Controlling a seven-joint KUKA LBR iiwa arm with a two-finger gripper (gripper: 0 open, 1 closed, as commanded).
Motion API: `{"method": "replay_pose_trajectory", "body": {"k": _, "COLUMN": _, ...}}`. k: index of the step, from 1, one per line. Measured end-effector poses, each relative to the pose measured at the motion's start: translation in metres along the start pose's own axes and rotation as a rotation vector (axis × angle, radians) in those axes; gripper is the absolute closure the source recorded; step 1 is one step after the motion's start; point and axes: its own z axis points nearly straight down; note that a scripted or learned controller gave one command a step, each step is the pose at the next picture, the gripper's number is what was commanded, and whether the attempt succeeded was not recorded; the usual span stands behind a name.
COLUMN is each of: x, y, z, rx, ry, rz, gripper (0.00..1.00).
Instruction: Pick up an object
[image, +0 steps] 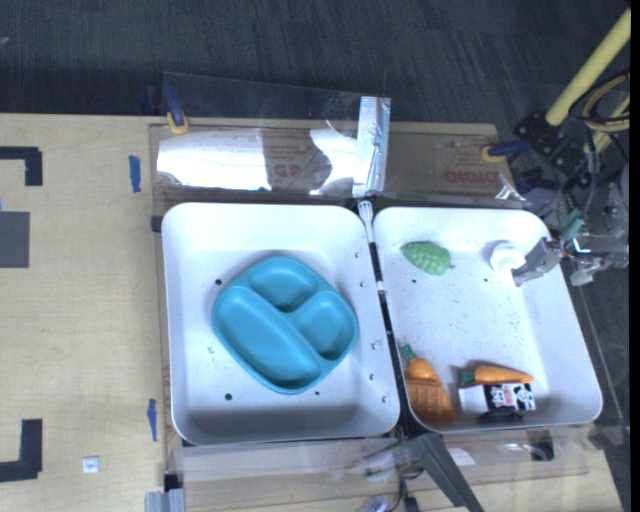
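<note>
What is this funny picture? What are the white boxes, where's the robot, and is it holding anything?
A camera hangs above a workbench and looks down on two shallow white trays side by side. The left tray holds a blue plate with three sections. The right tray holds toy food: a green leafy piece near the top, a small white thing beside it, and near the bottom two orange carrots and a little black-and-white carton. The robot arm comes in from the right edge. Its claw sits at the top right corner of the right tray, close to the white thing. I see nothing held in it.
</note>
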Motion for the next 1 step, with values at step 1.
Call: {"method": "replay_pose_trajectory", "body": {"k": 1, "x": 0.0351, "y": -0.0474, "z": 0.106, "rx": 0.003, "ry": 0.001, "rz": 0.001, "gripper": 0.0}}
